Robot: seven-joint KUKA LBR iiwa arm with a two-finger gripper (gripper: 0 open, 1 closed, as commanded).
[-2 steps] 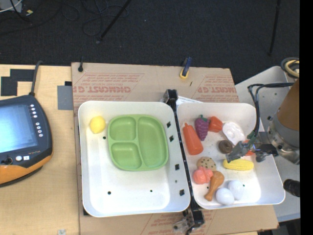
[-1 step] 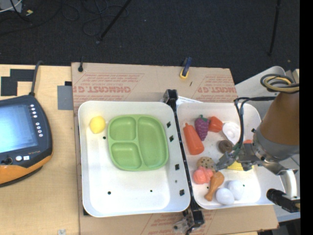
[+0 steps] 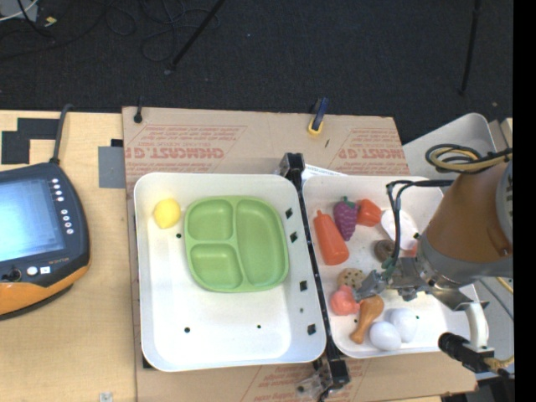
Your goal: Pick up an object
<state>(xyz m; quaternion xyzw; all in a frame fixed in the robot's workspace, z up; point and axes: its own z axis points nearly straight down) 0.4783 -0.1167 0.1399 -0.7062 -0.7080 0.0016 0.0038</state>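
Gripper (image 3: pixel 374 281) low in the right white bin (image 3: pixel 435 344), among the toys; whether it has closed on anything cannot be told from here.

Nearest the front wall: two white plastic eggs (image 3: pixel 394 330), smooth and round, likely slippery. Just left, tan plastic chicken drumstick (image 3: pixel 366 316), touching a pink rounded toy (image 3: pixel 342 301). Drumstick judged light, rigid, best pinched across its narrow shank.

Farther back: orange carrot-shaped toy (image 3: pixel 330 238), purple plastic grape bunch (image 3: pixel 346 215).

Left bin (image 3: pixel 218 342): green three-compartment plate (image 3: pixel 235 244), yellow lemon toy (image 3: pixel 167 213) beside it.
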